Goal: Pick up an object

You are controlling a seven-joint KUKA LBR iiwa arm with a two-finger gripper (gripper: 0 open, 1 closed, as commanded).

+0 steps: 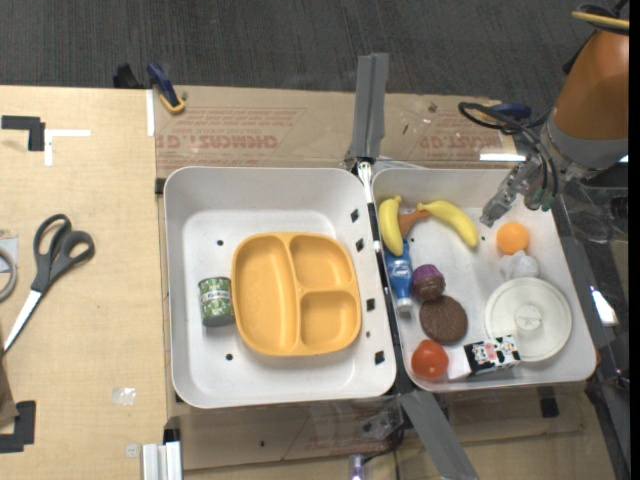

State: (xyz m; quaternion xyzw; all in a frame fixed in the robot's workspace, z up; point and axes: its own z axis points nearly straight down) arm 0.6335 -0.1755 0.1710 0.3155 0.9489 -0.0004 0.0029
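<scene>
From above, the gripper (500, 206) hangs over the right bin's (575, 373) far edge; whether its fingers are apart or together I cannot tell. Just beside them lie one orange ball (512, 238) and two bananas (452, 218). Farther off are one white plate (528, 318), one tomato (430, 359) and one brown disc (442, 319). The left bin (190, 368) holds one yellow tray (296, 293) and one can (215, 301).

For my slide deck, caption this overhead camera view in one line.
Claw poised above right bin near banana and orange ball; yellow tray fills left bin.
</scene>
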